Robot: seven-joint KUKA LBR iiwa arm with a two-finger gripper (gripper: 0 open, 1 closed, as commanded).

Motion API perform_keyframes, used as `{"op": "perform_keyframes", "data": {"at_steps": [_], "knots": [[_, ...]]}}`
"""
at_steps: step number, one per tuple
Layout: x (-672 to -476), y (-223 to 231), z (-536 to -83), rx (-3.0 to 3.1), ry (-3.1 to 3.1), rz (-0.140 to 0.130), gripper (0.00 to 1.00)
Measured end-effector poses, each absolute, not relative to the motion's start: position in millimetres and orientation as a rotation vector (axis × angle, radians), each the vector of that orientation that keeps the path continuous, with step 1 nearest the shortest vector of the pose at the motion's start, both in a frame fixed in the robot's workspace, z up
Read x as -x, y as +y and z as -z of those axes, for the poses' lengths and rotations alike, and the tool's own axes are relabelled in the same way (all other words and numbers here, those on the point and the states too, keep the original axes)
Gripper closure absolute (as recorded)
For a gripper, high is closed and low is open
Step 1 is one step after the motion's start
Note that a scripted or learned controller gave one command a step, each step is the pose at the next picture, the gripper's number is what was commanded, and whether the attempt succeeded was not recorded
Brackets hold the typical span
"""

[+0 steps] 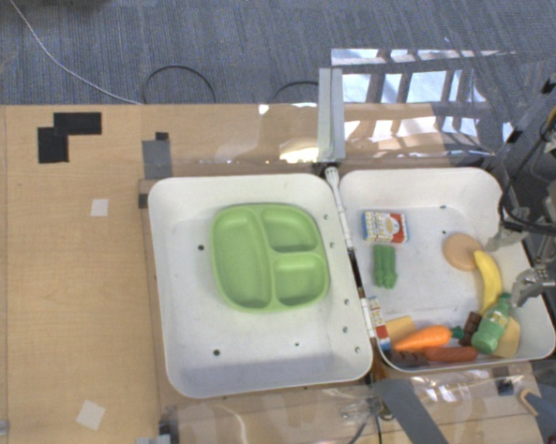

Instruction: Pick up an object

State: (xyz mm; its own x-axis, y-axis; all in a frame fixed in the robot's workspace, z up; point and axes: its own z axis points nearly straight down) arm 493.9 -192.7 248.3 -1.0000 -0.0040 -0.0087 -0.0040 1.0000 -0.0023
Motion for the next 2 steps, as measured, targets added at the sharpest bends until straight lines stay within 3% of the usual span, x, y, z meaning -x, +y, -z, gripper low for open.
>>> {"op": "perform_keyframes", "data": {"at_steps": [1,2], "knots": [[-502.9,-188,-101,0.358,3.116,-0.001,0.00],[-507.1,-187,-115,0.370,3.104,0.007,1.00]]}}
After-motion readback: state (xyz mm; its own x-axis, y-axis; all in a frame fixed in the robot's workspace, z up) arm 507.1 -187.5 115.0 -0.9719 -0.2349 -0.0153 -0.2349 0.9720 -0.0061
